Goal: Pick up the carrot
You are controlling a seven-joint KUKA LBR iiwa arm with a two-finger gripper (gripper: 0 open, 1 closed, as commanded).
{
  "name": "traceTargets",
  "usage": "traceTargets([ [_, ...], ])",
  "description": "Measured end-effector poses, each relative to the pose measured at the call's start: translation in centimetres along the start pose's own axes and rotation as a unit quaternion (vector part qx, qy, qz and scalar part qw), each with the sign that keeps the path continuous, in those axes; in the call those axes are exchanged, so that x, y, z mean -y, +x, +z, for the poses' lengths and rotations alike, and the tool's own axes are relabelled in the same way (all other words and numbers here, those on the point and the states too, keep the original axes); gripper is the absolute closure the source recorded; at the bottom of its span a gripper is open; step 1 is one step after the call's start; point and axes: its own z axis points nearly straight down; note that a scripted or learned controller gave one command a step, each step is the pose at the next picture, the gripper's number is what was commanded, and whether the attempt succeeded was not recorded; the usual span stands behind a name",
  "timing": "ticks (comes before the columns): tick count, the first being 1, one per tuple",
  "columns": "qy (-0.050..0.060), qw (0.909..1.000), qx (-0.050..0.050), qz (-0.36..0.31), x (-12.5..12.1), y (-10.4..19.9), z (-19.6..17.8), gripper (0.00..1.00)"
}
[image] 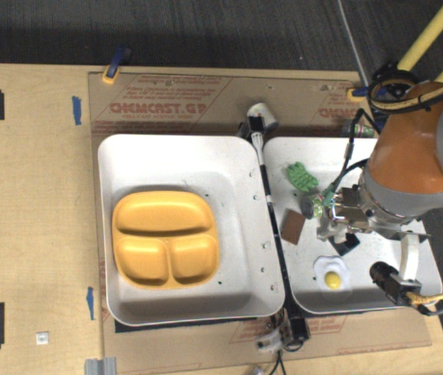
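My gripper (337, 226) hangs low over the middle of the right bin (303, 151), under the grey and orange arm (409, 158) that covers the bin's right part. Right beside the gripper lie a brown block (292, 226) on its left and a small dark blue piece (347, 243) just below it. No orange carrot shape stands out among the items I can make out in this bin.
A green leafy toy (301, 176) lies at the back of the right bin, a fried-egg toy (331, 276) near its front edge. The left bin (127, 158) holds a yellow compartment plate (165, 237). Cables and a black fitting (387, 281) hang by the arm.
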Motion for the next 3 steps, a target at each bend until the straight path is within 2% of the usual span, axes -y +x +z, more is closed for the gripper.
traceTargets([
  [1,-0.003,0.9936,0.0,0.113,0.1,1.7,-2.0,1.0],
  [2,-0.002,0.9673,0.0,0.254,0.1,1.5,-4.1,1.0],
  [3,-0.002,0.9549,0.0,0.297,0.3,3.0,-4.1,1.0],
])
